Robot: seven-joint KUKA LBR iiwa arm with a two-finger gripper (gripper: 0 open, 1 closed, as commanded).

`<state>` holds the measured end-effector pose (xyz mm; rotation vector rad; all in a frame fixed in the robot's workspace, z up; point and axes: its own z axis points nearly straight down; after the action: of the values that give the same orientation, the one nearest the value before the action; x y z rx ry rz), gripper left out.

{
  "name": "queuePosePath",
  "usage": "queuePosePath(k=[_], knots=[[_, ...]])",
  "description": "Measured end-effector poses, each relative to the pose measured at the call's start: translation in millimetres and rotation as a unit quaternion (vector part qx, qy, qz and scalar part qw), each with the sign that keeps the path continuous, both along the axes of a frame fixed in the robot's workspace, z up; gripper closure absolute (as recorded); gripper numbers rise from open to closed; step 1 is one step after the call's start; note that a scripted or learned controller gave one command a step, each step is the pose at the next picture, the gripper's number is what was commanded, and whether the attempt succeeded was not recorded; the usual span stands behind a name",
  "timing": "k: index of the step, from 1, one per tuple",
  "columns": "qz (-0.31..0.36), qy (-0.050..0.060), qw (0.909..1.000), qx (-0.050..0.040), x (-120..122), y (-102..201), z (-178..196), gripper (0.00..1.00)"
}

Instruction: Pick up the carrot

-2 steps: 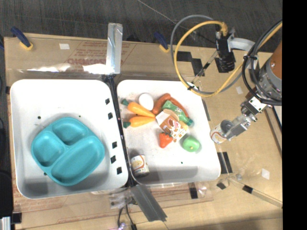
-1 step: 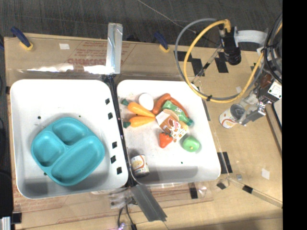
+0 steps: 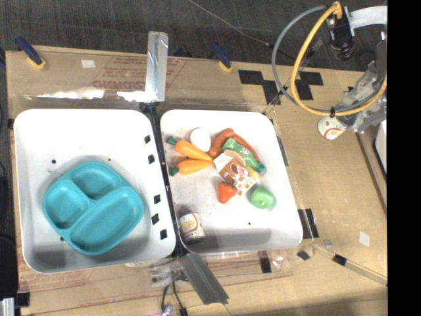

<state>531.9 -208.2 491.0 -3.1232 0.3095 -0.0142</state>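
Observation:
Two orange carrots with green stem ends lie in the right bin (image 3: 276, 226), near its left wall. The upper carrot (image 3: 191, 151) slants down to the right, and the lower carrot (image 3: 192, 167) lies almost level just below it, close against it. The arm's wrist and gripper (image 3: 361, 105) hang at the right edge of the view. They are over the bare bench, well to the right of the right bin and far from both carrots. Grey and yellow cables loop beside it. Nothing shows between its fingers.
Around the carrots lie a white egg (image 3: 200, 138), a red sausage (image 3: 222, 141), a green packet (image 3: 241, 152), a small carton (image 3: 235, 174), a red fruit (image 3: 227, 192), a green apple (image 3: 262, 198) and a small can (image 3: 191, 227). The left bin (image 3: 33, 137) holds a teal divided plate (image 3: 92, 206). A small white-and-orange ball (image 3: 331, 129) rests on the bench.

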Motion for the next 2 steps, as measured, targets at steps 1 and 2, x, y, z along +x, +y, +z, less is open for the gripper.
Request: queuePosePath(k=[1, 2], knots=[[-0.004, 0.002, 1.0000, 0.0018, -36, -1, -52, 1.00], [0.001, 0.003, 1.0000, 0.0023, -46, -1, -90, 1.00]])
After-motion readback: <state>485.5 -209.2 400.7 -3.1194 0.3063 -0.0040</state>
